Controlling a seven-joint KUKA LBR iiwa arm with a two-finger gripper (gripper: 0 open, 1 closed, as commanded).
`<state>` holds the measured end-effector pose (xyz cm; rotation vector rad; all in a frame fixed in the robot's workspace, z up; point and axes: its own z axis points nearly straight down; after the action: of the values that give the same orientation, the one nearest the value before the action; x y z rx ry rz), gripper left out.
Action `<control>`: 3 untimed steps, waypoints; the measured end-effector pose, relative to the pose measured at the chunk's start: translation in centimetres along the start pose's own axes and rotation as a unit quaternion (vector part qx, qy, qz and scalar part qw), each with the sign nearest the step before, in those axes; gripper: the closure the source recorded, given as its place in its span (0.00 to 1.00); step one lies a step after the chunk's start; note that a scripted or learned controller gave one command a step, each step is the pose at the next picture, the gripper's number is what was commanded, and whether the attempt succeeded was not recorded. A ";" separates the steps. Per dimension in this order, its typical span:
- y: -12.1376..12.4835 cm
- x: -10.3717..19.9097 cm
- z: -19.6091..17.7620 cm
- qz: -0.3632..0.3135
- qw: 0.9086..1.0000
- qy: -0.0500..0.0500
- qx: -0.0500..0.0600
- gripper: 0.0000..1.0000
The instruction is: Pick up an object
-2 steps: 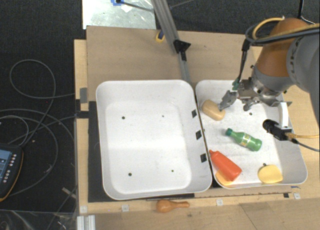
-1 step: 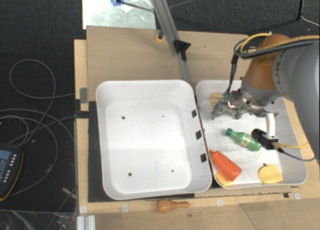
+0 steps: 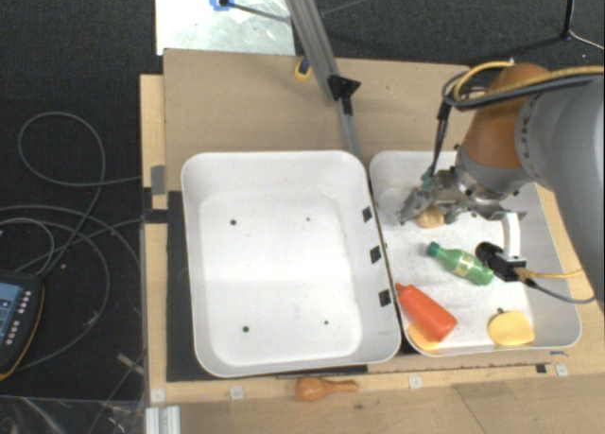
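**Pincer low in right bin, grip unclear**

Pincer [image 3: 427,203] sits over a small tan object [image 3: 431,219], mostly hidden; can't tell its state. Green bottle [image 3: 460,264], orange bottle [image 3: 425,313], yellow piece [image 3: 510,328] lie nearby in right bin [image 3: 565,323]. Arm [image 3: 539,130] cut off at right.

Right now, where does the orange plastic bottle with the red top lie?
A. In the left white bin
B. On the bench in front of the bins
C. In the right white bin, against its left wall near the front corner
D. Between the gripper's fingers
C: the orange plastic bottle lies in the right white bin, by its left wall near the front, below the green bottle and apart from the gripper.
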<state>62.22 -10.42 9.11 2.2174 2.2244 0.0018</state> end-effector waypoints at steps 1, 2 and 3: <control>0.1 0.0 -1.1 0.000 1.000 0.000 -0.001 1.00; 0.7 -0.8 -7.2 0.000 1.000 -0.001 -0.003 1.00; 0.5 -1.6 -13.2 0.001 1.000 -0.001 -0.003 1.00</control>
<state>62.67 -12.07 22.28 2.2152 2.2177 0.0069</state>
